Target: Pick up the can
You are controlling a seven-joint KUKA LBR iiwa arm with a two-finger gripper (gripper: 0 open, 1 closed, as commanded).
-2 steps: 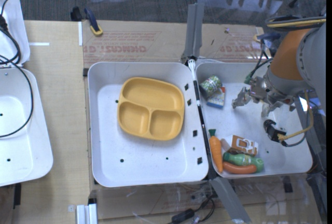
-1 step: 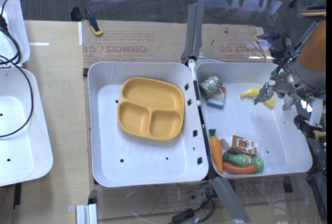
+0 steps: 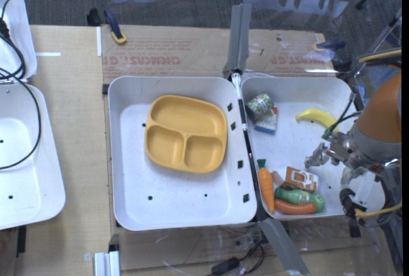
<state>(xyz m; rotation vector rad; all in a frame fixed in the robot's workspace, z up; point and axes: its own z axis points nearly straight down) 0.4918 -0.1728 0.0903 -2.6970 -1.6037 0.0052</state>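
The can point(image 3: 259, 104) lies on its side in the right bin point(image 3: 291, 91), against the divider wall shared with the left bin point(image 3: 128, 160), resting just beside or on a small blue-and-white packet point(image 3: 268, 121). Its label looks green and mottled; which end faces up cannot be made out.

The tool point(image 3: 319, 156) hangs low over the right bin at the end of the arm point(image 3: 383, 118). From the tool, the can is up and to the left in the view, well apart, toward the bin's far corner. The yellow banana point(image 3: 314, 117) sits between, a little off the direct line and nearer the tool. Just below the tool lie an orange-and-white carton point(image 3: 300, 177), a green bottle point(image 3: 300, 196), a carrot point(image 3: 265, 188) and a red sausage-like piece point(image 3: 295, 207). Nothing is between the tool's fingers; whether they stand wide or narrow I cannot tell, since they blur into metal shapes.

The step in hand looks like the approach, with the grasp not yet begun. To do it well, the tool should travel high enough to pass the banana, then descend with its fingers straddling the can across its round body, not along its length. The divider wall leaves little room on that side, so one finger may strike the wall or the packet. The yellow divided plate point(image 3: 186, 133) in the left bin plays no part.
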